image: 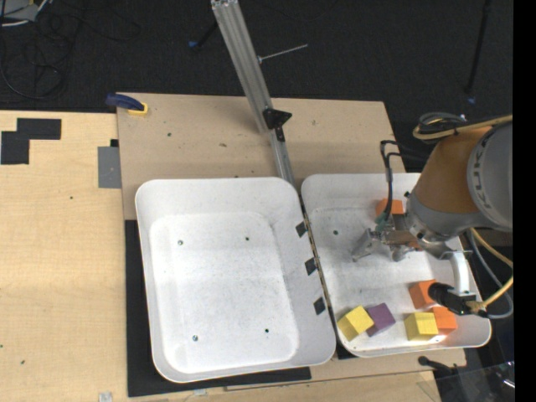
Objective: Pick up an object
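Observation:
My gripper (pixel 378 249) hangs low over the middle of the right bin (pixel 335 216), with the grey arm and its orange band reaching in from the right. Its fingers (pixel 362 248) are spread open, and only bare bin floor shows between them. Just behind the wrist an orange block (pixel 386 207) is partly hidden. Along the bin's near edge lie a yellow block (pixel 356 321), a purple block (pixel 382 315) and a second yellow block (pixel 421 326). An orange block (pixel 422 292) and another orange piece (pixel 445 319) sit at the near right.
The left bin (pixel 167 199) lies beside the right one, their rims joined by black clips (pixel 309 265). A slanted metal rail (pixel 248 65) rises behind the bins. Cables (pixel 388 170) trail off the arm at the right.

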`<state>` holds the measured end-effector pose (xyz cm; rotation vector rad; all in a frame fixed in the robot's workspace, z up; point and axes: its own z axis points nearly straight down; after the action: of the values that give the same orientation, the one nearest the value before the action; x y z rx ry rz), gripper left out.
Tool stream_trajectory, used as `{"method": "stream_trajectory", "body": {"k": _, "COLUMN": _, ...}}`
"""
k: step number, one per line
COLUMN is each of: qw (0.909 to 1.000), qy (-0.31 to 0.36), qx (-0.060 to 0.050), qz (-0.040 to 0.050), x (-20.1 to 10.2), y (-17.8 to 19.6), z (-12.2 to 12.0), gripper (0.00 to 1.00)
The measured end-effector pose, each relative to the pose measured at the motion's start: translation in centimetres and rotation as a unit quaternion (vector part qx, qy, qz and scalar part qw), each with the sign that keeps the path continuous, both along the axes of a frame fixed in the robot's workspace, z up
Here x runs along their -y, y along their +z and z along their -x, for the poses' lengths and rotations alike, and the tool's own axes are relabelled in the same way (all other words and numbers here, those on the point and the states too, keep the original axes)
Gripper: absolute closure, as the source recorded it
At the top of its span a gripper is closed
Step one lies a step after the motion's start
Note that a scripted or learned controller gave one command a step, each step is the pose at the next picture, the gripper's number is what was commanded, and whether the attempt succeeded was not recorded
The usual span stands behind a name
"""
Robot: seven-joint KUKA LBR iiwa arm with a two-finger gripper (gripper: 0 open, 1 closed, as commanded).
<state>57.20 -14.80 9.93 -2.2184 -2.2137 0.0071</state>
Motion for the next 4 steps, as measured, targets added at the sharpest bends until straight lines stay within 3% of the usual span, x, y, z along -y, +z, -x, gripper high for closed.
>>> {"method": "stream_trajectory", "body": {"k": 1, "qw": 1.0, "qy": -0.004, "qx": 0.002, "qz": 0.0006, "x": 0.3, "y": 1.3, "z": 0.0, "gripper": 1.0}}
{"method": "stream_trajectory", "body": {"k": 3, "qw": 1.0, "qy": 0.001, "qx": 0.006, "qz": 0.0015, "x": 0.4, "y": 12.4, "z": -1.2, "gripper": 1.0}}
{"method": "stream_trajectory", "body": {"k": 4, "qw": 1.0, "qy": 0.001, "qx": 0.005, "qz": 0.0012, "x": 0.6, "y": 15.2, "z": -1.2, "gripper": 1.0}}
